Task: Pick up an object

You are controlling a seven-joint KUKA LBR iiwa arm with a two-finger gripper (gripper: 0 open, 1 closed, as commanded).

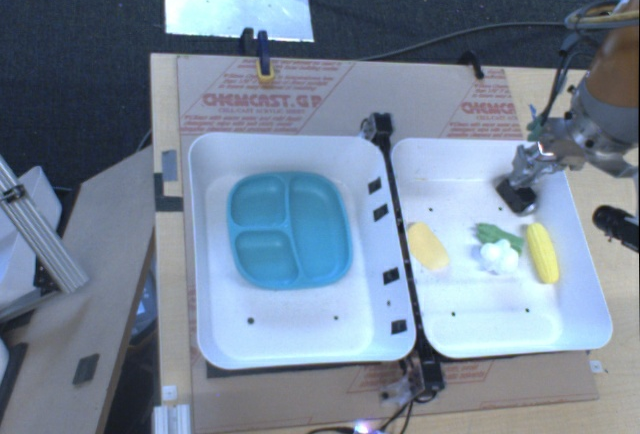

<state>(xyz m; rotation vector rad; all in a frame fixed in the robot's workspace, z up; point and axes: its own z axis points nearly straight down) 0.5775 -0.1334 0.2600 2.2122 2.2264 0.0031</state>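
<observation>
1. my claw (520, 192) sits over the far right part of the right bin (590, 322), can't tell its state from here.
2. nothing seen between my tips.
3. corn cob (542, 252) lies just below my claw, near the bin's right wall.
4. white and green piece (498, 249) sits just left of the corn.
5. yellow piece (427, 247) lies near the bin's left wall.
6. left bin (215, 152) holds a blue divided plate (290, 229).
</observation>
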